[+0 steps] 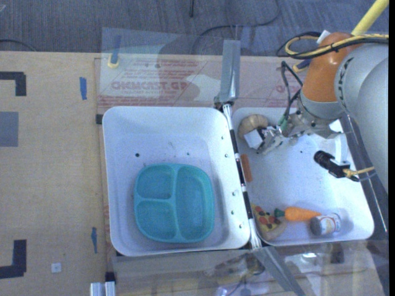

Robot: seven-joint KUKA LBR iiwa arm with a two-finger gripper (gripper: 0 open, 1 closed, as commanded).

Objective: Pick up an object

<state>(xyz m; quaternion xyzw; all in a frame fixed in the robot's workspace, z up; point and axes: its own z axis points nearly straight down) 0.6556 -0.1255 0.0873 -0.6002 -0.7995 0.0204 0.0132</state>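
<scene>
My gripper [266,142] sits low in the right bin [296,184] beside a tan roll [253,123], whether it grips anything I cannot tell, with a carrot [301,214] near the front wall and reversed lettering on the clear sheet [148,85] too blurred to read

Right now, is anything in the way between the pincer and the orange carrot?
Nothing visible blocks it. The pincer is at the far end of the right bin, by a tan round thing. The carrot lies at the near end, with bare white floor between them.
</scene>
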